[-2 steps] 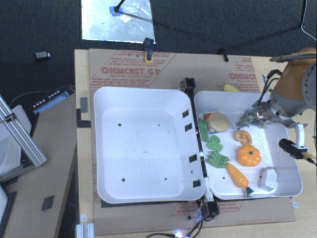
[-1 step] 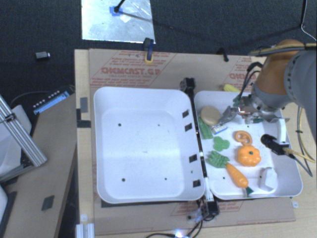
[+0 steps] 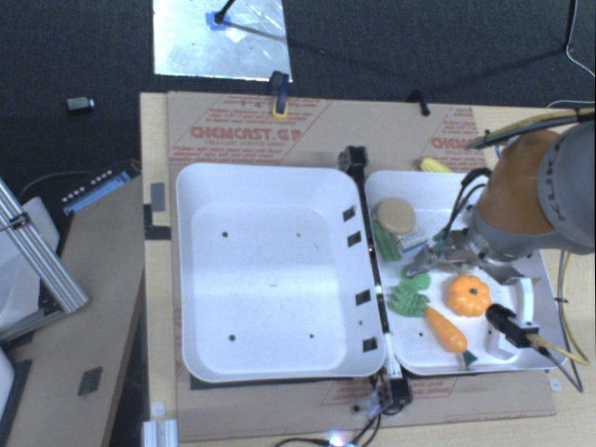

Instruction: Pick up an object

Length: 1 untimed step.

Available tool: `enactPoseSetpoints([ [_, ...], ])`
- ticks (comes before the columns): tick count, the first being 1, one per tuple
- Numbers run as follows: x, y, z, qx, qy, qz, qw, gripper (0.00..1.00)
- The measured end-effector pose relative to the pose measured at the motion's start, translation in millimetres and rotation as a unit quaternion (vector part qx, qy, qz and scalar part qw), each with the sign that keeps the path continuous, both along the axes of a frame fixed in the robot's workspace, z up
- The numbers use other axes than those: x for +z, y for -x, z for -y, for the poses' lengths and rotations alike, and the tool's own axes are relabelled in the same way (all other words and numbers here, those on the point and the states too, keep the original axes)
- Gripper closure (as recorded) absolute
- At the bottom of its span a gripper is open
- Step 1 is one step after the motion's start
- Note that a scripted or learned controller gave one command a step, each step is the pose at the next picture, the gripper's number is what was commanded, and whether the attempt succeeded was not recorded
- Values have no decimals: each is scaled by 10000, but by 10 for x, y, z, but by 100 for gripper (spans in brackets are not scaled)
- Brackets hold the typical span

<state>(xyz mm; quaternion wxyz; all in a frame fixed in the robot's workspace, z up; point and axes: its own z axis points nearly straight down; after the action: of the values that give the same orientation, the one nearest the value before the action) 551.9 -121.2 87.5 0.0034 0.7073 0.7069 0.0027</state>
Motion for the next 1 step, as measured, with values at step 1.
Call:
enactPoseSetpoints([
  [1,-7,-636,-351,46,-1,3,10000,0],
])
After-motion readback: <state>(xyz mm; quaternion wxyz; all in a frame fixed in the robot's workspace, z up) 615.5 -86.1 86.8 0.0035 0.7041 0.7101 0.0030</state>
